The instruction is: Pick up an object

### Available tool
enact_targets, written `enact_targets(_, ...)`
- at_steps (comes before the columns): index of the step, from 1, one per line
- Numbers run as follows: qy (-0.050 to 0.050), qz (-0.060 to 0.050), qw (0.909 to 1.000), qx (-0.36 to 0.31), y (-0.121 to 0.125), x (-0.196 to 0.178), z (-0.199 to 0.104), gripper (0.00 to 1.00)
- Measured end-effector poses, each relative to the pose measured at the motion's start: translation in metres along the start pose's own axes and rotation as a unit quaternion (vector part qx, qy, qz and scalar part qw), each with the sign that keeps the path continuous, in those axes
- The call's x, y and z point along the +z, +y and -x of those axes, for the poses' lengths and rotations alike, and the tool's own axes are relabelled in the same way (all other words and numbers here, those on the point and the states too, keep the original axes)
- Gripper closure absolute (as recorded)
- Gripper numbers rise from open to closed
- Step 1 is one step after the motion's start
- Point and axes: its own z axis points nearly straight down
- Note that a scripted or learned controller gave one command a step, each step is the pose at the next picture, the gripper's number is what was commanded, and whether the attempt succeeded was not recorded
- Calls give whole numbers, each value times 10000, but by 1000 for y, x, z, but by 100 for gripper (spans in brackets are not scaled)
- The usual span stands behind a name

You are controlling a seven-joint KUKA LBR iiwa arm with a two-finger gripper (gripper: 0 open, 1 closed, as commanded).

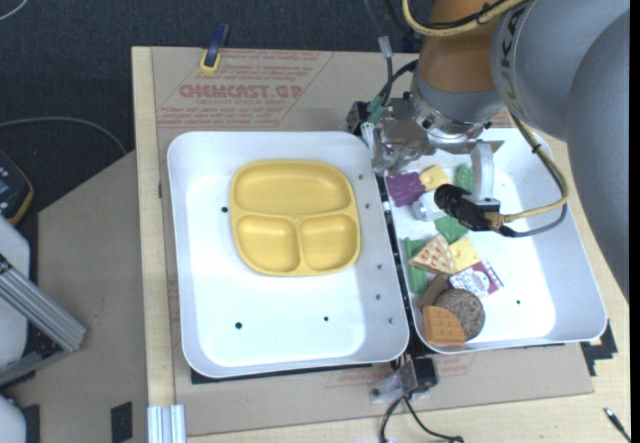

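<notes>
The pincer (pixel 420 163) is positioned low over the right bin (pixel 560 271), above a purple piece (pixel 404 187) among small food toys; its opening cannot be determined.

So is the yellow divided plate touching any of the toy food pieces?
Apart: the camera view shows the yellow plate alone in the left bin, the toy food pile in the right.
</notes>
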Motion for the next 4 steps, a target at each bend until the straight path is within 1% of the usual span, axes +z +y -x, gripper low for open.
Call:
enact_targets(1, -12, 47, 10000, 26, 0, -22, 4, 100)
enact_targets(2, -18, 32, 10000, 34, 2, -18, 11, 100)
enact_targets(3, -12, 12, 10000, 27, -6, -18, 2, 100)
enact_targets(4, -17, 40, 10000, 32, 7, -17, 10, 100)
